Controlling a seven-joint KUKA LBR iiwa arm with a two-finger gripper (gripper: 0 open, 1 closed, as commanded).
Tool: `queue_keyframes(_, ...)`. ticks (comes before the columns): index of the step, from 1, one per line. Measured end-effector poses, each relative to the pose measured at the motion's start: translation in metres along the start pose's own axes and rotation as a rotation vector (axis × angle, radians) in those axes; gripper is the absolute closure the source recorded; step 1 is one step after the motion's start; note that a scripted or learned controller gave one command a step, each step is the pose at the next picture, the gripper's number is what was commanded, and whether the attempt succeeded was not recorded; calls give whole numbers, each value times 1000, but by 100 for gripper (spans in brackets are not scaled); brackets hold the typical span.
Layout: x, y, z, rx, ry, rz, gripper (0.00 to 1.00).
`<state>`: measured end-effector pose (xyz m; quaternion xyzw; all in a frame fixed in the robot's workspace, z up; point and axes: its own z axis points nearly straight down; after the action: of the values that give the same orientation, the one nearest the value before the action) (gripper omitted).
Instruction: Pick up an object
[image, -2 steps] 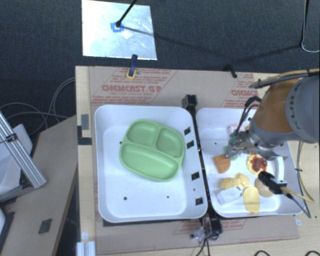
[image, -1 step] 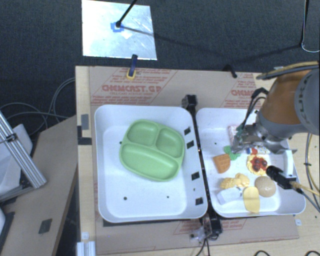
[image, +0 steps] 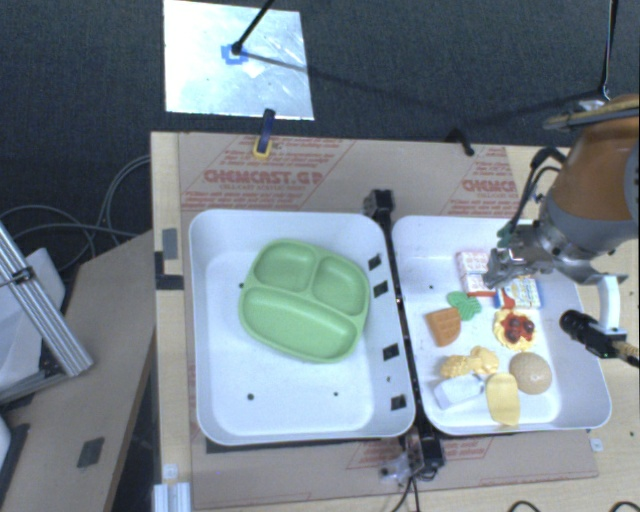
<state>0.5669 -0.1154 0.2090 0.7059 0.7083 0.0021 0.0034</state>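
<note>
Desk (image: 330, 170): we log two shallow white bins side by side on a cardboard sheet.

Left bin (image: 220, 390): we record one green divided plate (image: 305, 300), lying flat near the middle and well apart from the toy food.

Right bin (image: 430, 250): we list the candidates for picking, clustered toward its near half. An orange wedge (image: 444, 326) with a green leaf piece (image: 463, 302) just beside it; a round yellow piece with red topping (image: 516, 328); a lumpy yellow piece (image: 470, 362); a brown bun-shaped piece (image: 531, 373); a pale yellow block (image: 503, 400); a white flat piece (image: 458, 392); and a printed packet (image: 474, 268) at the far edge of the cluster. We judge the crowding leaves little room around most items.

Gripper (image: 503, 266): we place it low over the printed packet and a second packet (image: 524, 294) beside it. We cannot tell from this slant how it is set, and nothing is seen held. We judge the pick not yet made, the packet being the likeliest target.
</note>
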Motion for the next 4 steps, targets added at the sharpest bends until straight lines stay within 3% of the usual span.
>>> queue_keyframes(1, 0, 1, -16, 4, 1, -1, 100)
queue_keyframes(2, 33, 55, -13, 2, 3, -5, 100)
queue_keyframes(3, 55, 89, -24, 2, 2, -4, 100)
queue_keyframes(4, 66, 84, -8, 6, 1, -2, 100)
